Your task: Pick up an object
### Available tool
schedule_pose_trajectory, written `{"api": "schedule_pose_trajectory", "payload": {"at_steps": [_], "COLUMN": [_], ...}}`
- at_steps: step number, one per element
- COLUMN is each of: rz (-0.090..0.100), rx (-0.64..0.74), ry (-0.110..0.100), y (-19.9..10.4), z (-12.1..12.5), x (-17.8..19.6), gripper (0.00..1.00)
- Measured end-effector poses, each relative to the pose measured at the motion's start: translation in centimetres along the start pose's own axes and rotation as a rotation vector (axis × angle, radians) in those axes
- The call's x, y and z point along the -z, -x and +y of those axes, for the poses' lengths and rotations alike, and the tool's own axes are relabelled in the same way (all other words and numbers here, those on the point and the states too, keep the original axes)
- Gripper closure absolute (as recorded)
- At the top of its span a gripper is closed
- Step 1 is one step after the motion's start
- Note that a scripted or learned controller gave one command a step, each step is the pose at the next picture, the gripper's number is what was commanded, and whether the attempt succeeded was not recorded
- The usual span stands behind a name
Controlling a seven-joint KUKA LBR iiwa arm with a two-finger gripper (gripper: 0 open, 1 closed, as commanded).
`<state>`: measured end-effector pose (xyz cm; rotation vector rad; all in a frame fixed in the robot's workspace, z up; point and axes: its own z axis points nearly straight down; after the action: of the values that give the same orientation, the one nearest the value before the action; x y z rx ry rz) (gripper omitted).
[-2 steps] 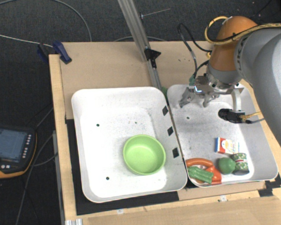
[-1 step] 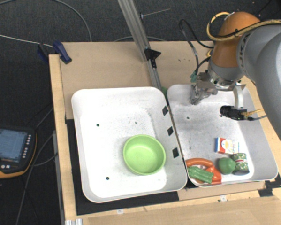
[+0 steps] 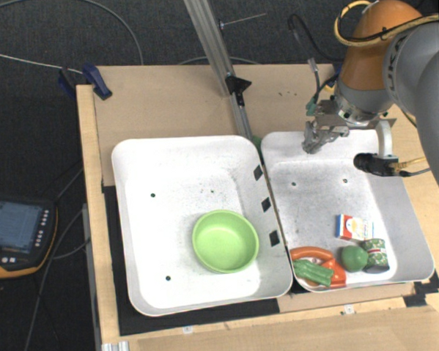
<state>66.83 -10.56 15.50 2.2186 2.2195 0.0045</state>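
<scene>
End effector (image 3: 314, 140): hangs over the far end of the right bin (image 3: 316, 195), near its far left corner; it carries nothing visible, and whether it is spread or pressed together cannot be told.
Arm (image 3: 378, 53): grey with an orange band, directly behind and to the right of the end effector; cut off by the frame's right edge.
Black fitting (image 3: 373, 163): just right of the end effector, over the bin floor, with a cable trailing right.
Bin floor below end effector: bare, speckled white; nothing stands between it and the objects.
Task objects: clustered at the bin's near end, well apart from the end effector.
Small box (image 3: 353, 228): white with red and blue print, lying flat.
Green ball (image 3: 353, 258): round, dull green, just beyond the box.
Can (image 3: 376, 254): dark printed label, touching the ball's right side; print illegible.
Orange and green item (image 3: 317, 267): at the near left corner, shape hard to make out.
Left bin (image 3: 168, 174): left of the end effector, touching the right bin.
Green bowl (image 3: 224, 241): upright in the left bin's near half.
Metal post (image 3: 217, 54): slanted, left of the end effector, top cut off.
Worktop (image 3: 164, 100): tan board beneath both bins.
Handheld pendant (image 3: 17, 231): far left, off the worktop.
</scene>
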Motion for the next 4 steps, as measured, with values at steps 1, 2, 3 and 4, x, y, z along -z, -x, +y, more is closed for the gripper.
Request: {"api": "schedule_pose_trajectory", "payload": {"at_steps": [1,2,3,4], "rz": [0.000,0.000,0.001,0.002], "rx": [0.000,0.000,0.003,0.004], "ry": [0.001,-0.003,-0.003,-0.004], "y": [-0.4,-0.4,-4.5,-9.7], "z": [-0.8,-0.8,-3.6,-5.7], "x": [5.3,5.5,6.3,5.7], "gripper": [1.00,1.00,1.00,1.00]}}
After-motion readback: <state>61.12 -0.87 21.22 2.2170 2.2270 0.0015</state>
